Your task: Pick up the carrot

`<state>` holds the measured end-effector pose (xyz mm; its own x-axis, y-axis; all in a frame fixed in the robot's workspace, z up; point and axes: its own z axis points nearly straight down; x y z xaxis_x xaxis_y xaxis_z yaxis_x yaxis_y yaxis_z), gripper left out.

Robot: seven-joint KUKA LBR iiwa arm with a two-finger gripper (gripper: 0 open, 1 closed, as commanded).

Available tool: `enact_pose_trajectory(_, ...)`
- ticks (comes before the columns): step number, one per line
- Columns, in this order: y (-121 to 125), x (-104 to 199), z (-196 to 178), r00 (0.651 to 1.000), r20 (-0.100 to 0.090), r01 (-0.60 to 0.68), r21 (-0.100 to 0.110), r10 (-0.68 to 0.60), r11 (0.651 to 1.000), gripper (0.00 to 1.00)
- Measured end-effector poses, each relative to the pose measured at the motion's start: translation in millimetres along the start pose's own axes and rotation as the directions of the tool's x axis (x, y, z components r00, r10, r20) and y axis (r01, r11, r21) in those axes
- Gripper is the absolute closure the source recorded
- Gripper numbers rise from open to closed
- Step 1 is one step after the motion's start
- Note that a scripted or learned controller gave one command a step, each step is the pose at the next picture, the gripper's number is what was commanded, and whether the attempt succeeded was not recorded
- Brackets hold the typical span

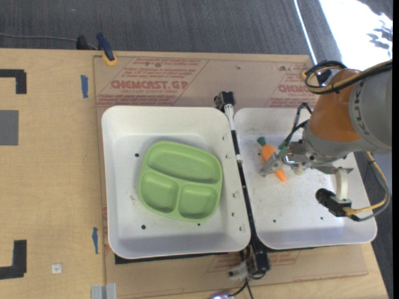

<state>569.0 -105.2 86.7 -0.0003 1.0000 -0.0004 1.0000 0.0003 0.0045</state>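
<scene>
Carrot pieces lie in the right bin, near its left wall and toward the far edge, and the task looks unfinished: the orange shows against the white floor of the bin, with nothing to say it has been lifted. In the camera view the gripper hangs low over that same spot, its grey body and orange band reaching in from the bin's right side, so the arm seems to be at the approach or the grasp itself. Whether the fingers are spread or closed I cannot tell, for the wrist and cables cover them, and I cannot tell either whether anything sits between them. What is left, as I judge it, is a sure grip and then the lift clear of the bin. Counting: two white bins side by side on the tabletop; one green tray with three compartments, lying in the middle of the left bin; one arm with one gripper; and two orange bits, one with a green top nearer the far edge and a smaller one just nearer the front, which may be one carrot partly hidden or two pieces.
</scene>
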Motion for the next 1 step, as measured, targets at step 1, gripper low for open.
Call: enact_pose_trajectory(1,1.3,-0.8,-11.4,1.000,0.002,-0.001,-0.005,0.001,1.000,1.00)
